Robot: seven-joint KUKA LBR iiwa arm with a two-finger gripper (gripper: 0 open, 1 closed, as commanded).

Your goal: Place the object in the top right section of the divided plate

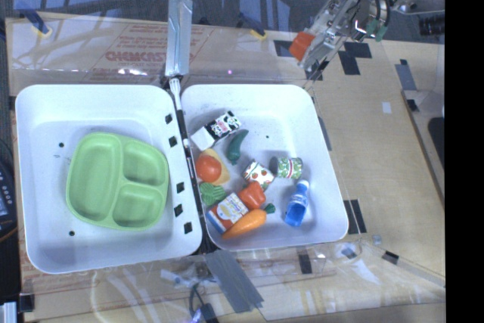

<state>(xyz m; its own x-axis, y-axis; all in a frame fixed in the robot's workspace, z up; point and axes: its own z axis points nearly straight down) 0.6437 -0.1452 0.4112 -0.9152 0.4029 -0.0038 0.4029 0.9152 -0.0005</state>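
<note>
The green divided plate (117, 181) lies in the left white bin (38, 110), and its top right section (145, 163) holds nothing. My gripper (312, 66) hangs above the bench just beyond the far right corner of the right bin (321, 136), outside both bins. A small orange-red piece (301, 45) shows against the gripper's left side; whether it is held I cannot tell. The plate is far to the gripper's lower left.
The right bin holds several toys: a cow-patterned box (224, 125), a green vegetable (237, 145), a tomato (209, 167), a carrot (246, 223), a red-labelled can (227, 211), a blue bottle (296, 204) and a small green can (290, 168). A taped ridge (178, 34) runs between the bins.
</note>
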